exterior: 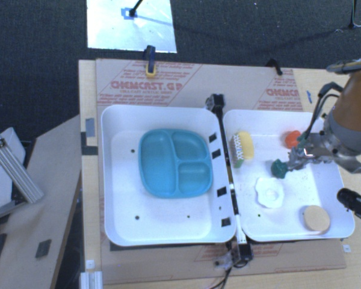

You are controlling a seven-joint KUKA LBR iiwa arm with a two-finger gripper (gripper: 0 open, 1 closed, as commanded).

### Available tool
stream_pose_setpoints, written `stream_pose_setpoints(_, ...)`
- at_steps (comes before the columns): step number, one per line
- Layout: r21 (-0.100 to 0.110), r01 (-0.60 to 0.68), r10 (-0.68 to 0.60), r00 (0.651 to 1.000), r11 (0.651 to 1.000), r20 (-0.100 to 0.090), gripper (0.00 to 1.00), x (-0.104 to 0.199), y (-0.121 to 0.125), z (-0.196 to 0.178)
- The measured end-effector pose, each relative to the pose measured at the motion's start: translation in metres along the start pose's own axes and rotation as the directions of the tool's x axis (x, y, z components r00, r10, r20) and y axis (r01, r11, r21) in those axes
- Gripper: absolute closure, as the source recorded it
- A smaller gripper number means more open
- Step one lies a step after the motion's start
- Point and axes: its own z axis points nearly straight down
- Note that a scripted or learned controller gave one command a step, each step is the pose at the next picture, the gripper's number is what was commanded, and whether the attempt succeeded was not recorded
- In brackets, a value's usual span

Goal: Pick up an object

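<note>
In the right bin [331,179] lie a yellow and white corn-like piece [242,147], an orange object [292,138], a small dark green object [280,168], a white fried-egg toy [269,192] and a tan round disc [316,218]. My gripper [296,159] reaches in from the right and hangs low over the bin's middle. Its tip is right beside the green object, just below the orange one. Whether it touches the green object cannot be made out.
The left bin [117,179] holds a blue divided plate [174,163]. A black-clipped ridge [225,161] separates the two bins. Both stand on a cardboard sheet [186,83] on the bench.
</note>
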Motion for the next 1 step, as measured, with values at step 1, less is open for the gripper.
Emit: stream_pose_setpoints(1,0.006,0.005,-0.005,1.0,1.0,-0.003,1.0,0.0479,0.0115,0.0138)
